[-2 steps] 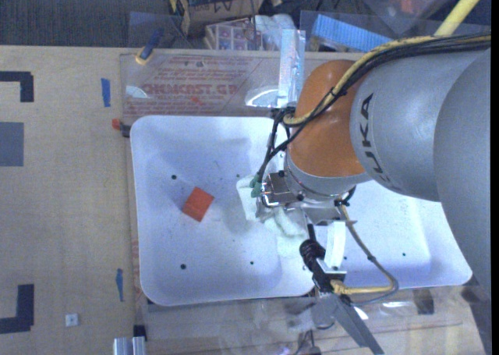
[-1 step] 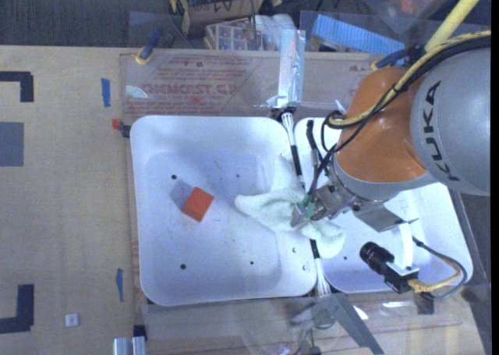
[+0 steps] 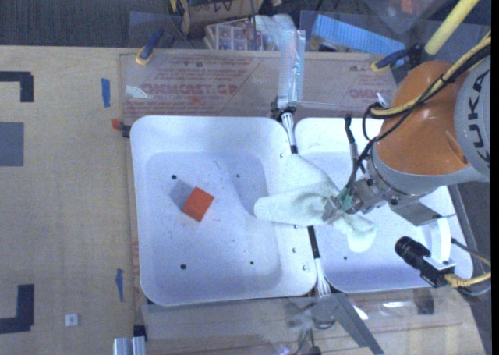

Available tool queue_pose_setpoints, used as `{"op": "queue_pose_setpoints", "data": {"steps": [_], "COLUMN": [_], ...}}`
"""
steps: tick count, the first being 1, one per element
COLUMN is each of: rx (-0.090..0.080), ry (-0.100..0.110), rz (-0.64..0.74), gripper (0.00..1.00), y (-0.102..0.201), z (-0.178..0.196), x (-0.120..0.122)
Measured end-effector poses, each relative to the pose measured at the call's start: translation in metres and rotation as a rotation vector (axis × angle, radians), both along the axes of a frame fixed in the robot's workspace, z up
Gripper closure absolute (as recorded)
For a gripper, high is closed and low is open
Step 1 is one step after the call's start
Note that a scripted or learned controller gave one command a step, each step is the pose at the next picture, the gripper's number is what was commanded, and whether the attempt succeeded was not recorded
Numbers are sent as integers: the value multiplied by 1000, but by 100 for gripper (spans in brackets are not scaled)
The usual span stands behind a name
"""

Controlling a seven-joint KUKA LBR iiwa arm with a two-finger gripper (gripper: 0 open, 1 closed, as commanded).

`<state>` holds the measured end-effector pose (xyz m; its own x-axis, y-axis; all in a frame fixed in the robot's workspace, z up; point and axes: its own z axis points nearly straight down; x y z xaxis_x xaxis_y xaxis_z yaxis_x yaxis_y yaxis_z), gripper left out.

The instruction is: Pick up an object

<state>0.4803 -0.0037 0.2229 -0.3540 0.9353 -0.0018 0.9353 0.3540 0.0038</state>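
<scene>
A white cloth (image 3: pixel 300 197) lies draped over the divider between the two bins, part in the left bin and part in the right. My gripper (image 3: pixel 341 207) is low over the right bin, its tips pressed into the right end of the cloth, which bunches up around them. An orange-red block (image 3: pixel 198 204) sits alone on the floor of the left bin (image 3: pixel 156 143), well to the left of the gripper.
The right bin (image 3: pixel 327 139) lies under the arm's orange wrist band (image 3: pixel 425 131). A black cylindrical part (image 3: pixel 417 256) with yellow cable hangs near the right bin's front corner. Cardboard and clutter stand behind the bins; the wooden bench stretches left.
</scene>
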Motion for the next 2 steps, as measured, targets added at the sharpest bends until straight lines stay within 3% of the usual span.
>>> {"op": "queue_pose_setpoints", "data": {"steps": [1,2], "rx": [0,1], "ry": [2,9], "rz": [-265,-289], "gripper": [100,100], "y": [-1,40], "z": [-26,-17], "x": [45,11]}}
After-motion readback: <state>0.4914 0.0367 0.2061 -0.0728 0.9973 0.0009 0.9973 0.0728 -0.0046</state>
